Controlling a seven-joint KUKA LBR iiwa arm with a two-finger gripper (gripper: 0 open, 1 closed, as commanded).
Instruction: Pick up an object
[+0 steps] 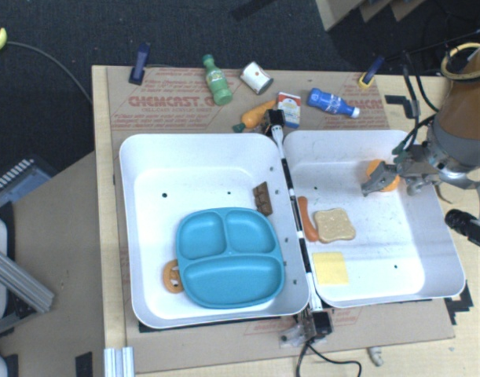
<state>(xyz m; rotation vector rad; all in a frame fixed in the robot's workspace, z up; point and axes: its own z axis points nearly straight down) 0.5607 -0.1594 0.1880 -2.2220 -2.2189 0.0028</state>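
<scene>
In the right bin (428, 285), my gripper (385, 179) reaches in from the right and sits low over the far part of the floor. An orange piece of toy food (375, 168) lies right at the gripper, partly hidden by it. Whether it is gripped is unclear. Nearer the front lie a tan toast slice (334, 225), a yellow cheese square (330, 269) and an orange-red sausage (305, 219) along the bin's left wall.
The left bin (145, 179) holds a blue divided plate (228, 258), a brown block (262, 198) and a small pretzel-like piece (172, 277). Behind the bins lie a green bottle (218, 81), a blue bottle (332, 103), a can (256, 77) and a small carton (288, 108).
</scene>
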